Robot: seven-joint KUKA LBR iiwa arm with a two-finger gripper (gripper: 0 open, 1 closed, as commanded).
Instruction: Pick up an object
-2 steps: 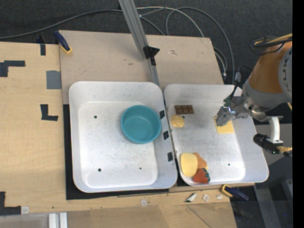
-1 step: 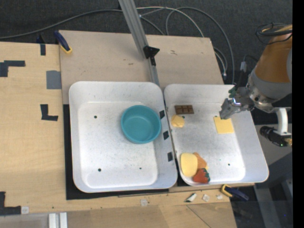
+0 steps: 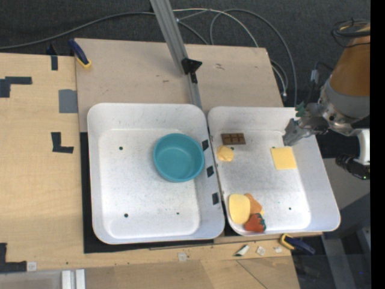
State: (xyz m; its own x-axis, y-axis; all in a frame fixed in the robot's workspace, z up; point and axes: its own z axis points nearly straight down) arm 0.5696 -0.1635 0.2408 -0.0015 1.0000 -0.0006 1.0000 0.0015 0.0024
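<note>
At the far left of the frame the worktop (image 3: 36,161) is pale wood, marked with short dark strips of tape (image 3: 59,143). Near the upper left lies a blue clamp (image 3: 79,53) with a yellow tip.

The left bin (image 3: 108,221) fills the lower middle-left. A blue bowl (image 3: 178,156) stands upright in it, toward its right side, clear of the walls.

A grey pole (image 3: 171,32) runs slantwise down from the top centre and ends at the gap between the two bins. Cables (image 3: 240,17) loop over the dark floor behind it.

The right bin (image 3: 319,191) touches the left one along their shared edge. In its upper left sits a brown chocolate bar (image 3: 233,139), with a small pale yellow lump (image 3: 225,154) just below it. At the bin's lower left lies a yellow piece (image 3: 239,208), and touching its right side is a red and orange piece (image 3: 255,220). A flat yellow square (image 3: 283,158) lies in the upper right part of the bin, apart from the rest.

The end effector (image 3: 296,131) hangs just above and right of that square, near the bin's upper right corner; whether it is apart or together cannot be told, and nothing is seen in it. The arm (image 3: 352,83) reaches in from the right edge, with its orange band uppermost.

Below the right bin, on the worktop's front edge, lies a second clamp (image 3: 295,243).
</note>
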